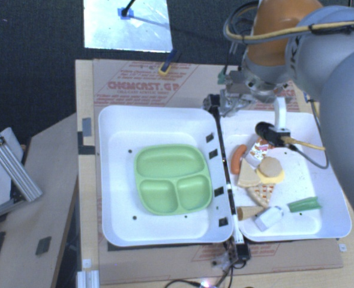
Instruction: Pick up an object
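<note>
left bin: green tray (170,179) | right bin: food pile (260,176) | fingers (234,104): state unclear

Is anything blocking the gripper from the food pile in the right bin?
Nothing visible does. The gripper sits at the right bin's far-left corner, above the bins' shared wall. The orange sausage is the nearest piece, with bare white floor in between. The green divided plate lies in the left bin, off that path.
</note>
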You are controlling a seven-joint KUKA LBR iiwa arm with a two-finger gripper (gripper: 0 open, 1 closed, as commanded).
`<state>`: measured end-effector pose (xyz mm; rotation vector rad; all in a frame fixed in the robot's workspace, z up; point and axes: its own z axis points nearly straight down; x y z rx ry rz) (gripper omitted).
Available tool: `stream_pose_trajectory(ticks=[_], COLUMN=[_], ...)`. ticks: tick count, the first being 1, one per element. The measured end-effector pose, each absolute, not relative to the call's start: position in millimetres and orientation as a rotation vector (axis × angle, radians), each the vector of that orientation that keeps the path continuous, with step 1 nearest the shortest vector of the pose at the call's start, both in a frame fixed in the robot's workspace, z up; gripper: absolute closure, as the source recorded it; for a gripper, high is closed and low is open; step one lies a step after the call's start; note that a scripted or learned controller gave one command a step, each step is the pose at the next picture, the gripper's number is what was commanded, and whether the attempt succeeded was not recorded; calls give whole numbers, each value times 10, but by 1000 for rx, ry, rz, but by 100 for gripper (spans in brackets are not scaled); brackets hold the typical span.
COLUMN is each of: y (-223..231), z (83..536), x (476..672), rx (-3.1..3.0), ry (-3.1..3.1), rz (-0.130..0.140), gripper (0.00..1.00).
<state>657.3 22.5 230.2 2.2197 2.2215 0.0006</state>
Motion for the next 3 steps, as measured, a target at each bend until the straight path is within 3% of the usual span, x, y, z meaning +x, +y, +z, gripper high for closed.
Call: stream_pose_trajectory(ticks=[2, 3], y=[298, 385], z=[2144, 2293], x=[6646, 6565], rx=[2214, 2213], ry=[2227, 2228], rz=[0, 4], gripper=[100, 100])
